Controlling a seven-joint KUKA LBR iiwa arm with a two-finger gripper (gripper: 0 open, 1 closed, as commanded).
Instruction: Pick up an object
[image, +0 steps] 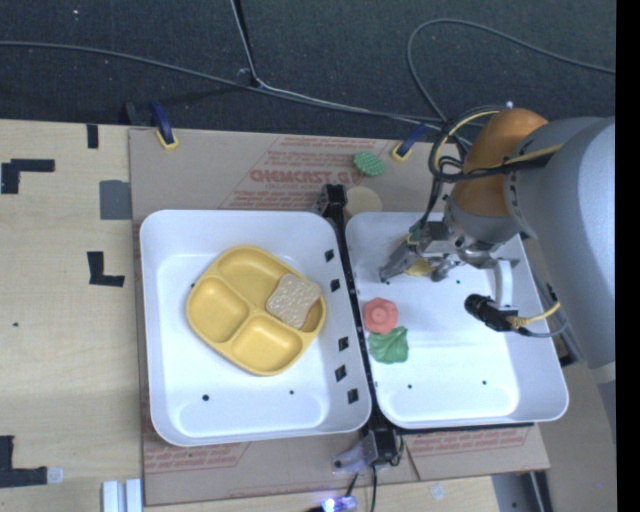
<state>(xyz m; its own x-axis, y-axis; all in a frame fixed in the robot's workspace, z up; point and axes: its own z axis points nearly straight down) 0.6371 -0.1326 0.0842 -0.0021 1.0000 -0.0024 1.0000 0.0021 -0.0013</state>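
The gripper (400, 264) hovers low in the right bin (470, 390), its grip state impossible to tell, while the pink object (380, 315) lies just below-left of it, touching a green piece (389, 346).

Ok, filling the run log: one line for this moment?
pincer over right bin | pink toy, green toy lying apart from it | cracker on yellow plate

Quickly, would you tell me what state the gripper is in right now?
Gripper: low in the right bin; cannot be told.
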